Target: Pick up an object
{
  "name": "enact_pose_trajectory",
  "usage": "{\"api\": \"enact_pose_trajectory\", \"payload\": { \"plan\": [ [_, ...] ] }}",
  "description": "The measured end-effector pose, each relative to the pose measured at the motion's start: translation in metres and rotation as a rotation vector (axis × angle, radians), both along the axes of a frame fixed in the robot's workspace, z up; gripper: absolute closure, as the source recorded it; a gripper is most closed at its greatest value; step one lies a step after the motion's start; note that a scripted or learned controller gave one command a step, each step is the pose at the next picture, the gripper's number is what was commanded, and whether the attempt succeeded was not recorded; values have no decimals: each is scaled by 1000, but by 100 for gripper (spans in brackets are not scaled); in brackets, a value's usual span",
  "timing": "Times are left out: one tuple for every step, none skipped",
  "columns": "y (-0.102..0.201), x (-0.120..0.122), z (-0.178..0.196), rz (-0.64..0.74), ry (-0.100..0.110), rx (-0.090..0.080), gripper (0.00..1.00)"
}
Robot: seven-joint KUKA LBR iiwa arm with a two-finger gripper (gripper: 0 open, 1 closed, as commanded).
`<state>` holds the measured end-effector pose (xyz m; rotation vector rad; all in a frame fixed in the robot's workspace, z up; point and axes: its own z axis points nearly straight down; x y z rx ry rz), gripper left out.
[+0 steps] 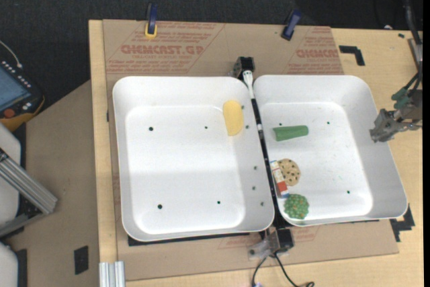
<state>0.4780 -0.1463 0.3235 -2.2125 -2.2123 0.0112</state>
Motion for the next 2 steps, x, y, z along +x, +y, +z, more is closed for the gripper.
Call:
{"api": "enact_pose_trajectory", "payload": {
  "plan": [
    [-2, 2, 18, 0, -18, -6, 100],
    [-2, 3, 29, 0, -21, -8, 100]
  ]
}}
